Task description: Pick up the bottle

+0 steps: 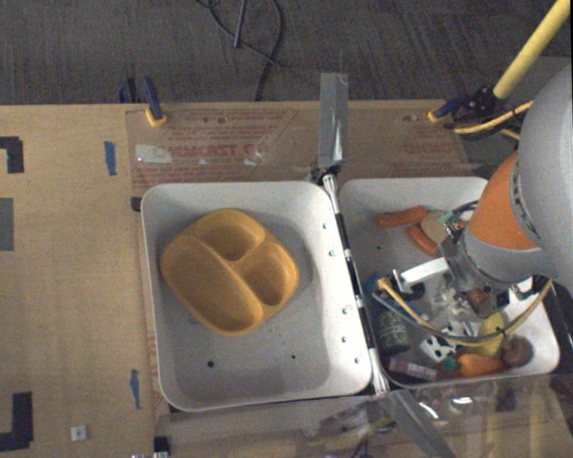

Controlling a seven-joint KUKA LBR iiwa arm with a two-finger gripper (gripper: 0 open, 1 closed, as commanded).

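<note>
In the right bin (360, 197), near its left wall, a small dark bottle (393, 330) lies among clutter. The grey arm with its orange band (502, 211) reaches down into this bin from the right. Its gripper (455, 300) hangs low over the middle of the bin, to the right of the bottle and slightly farther back, amid cables and small items. Nothing shows plainly between its fingers from this angle.
The left bin (169, 368) holds a yellow divided plate (229, 269). In the right bin, orange sausage-like pieces (403, 217) lie at the back, with a carrot (479, 364), a small pinkish tube (411, 368) and a yellow item (494, 327) at the front.
</note>
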